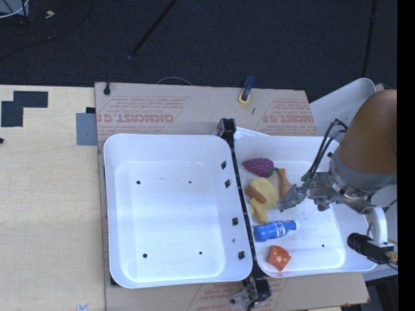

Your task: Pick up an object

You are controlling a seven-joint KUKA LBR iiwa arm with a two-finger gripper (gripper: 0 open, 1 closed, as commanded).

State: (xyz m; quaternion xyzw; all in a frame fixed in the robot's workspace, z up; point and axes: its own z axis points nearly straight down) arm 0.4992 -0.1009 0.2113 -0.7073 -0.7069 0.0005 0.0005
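Note:
The right bin (324,254) holds several toys. A purple bunch of grapes (259,166) lies near its far left corner. Beside it sit a yellow piece (262,190) and an orange carrot-like piece (283,181). A blue bottle (273,229) lies on its side nearer the front, and a red piece (279,258) rests at the front left. My gripper (290,199) hangs over the middle of this bin, just right of the yellow piece and below the orange one. I see nothing held in it.
The left bin (117,173) stands beside the right one, with a black divider (237,199) between them. The arm's grey body (363,173) covers the right bin's right side. A blue and yellow clamp (246,91) sits on the board's far edge.

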